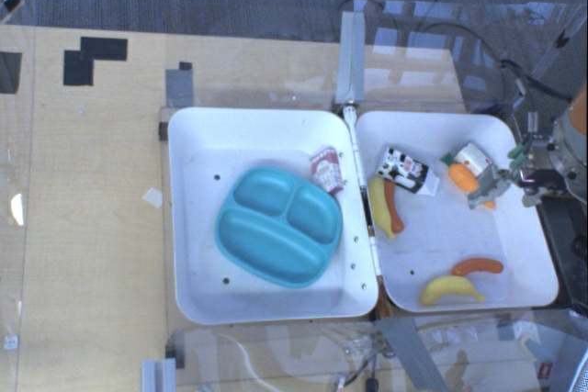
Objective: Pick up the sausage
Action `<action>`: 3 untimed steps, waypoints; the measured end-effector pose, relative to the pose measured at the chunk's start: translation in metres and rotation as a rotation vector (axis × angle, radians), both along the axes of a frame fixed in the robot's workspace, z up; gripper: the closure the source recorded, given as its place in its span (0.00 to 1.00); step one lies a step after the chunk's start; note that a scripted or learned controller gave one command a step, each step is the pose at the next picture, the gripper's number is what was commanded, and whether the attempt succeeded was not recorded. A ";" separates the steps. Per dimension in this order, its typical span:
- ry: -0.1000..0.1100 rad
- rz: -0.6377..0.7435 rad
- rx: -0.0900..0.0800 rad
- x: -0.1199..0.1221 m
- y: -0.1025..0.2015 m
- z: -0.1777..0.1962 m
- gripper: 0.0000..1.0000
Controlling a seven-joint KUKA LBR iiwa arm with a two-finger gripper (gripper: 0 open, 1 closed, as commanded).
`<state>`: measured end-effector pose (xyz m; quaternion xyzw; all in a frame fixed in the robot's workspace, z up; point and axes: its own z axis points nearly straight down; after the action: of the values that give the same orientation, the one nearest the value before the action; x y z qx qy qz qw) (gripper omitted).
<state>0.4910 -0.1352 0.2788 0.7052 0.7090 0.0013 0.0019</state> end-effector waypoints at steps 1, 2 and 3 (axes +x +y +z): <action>0.002 -0.125 0.002 0.017 0.054 -0.051 0.00; 0.004 -0.179 0.002 -0.004 0.013 -0.172 0.00; -0.001 0.047 -0.001 -0.003 -0.044 -0.147 0.00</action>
<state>0.4884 -0.1791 0.1317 0.6882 0.7255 0.0014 0.0026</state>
